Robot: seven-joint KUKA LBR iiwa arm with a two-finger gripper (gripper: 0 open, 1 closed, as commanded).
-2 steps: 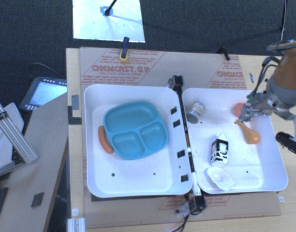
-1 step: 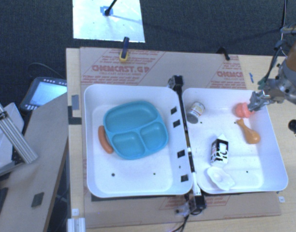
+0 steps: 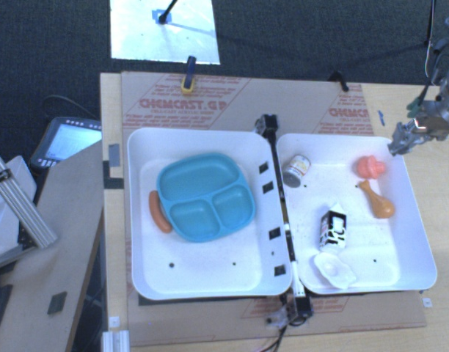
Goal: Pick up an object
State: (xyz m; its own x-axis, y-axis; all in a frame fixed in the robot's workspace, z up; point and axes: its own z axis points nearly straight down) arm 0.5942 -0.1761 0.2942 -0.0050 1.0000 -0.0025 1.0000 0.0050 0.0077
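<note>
The right bin point(image 3: 419, 229) holds a small tin can point(image 3: 296, 169) at its back left, a pink toy point(image 3: 370, 167) at the back right, an orange-tan drumstick-shaped toy point(image 3: 378, 201) just in front of it, a black-and-white carton point(image 3: 332, 229) in the middle, and a white crumpled piece point(image 3: 334, 270) near the front. The left bin point(image 3: 140, 270) holds a blue divided plate point(image 3: 206, 196) with an orange sausage point(image 3: 159, 211) beside its left edge. My gripper point(image 3: 405, 139) hangs at the right bin's back right corner, above the rim and right of the pink toy, with nothing seen between its fingers.
Both bins sit on a cardboard sheet point(image 3: 210, 101) on the bench. A black clip strip point(image 3: 276, 196) runs along the seam between the bins. A yellow clamp point(image 3: 188, 83) sits at the back. A tablet point(image 3: 67, 141) and a metal rail point(image 3: 19, 204) lie to the left.
</note>
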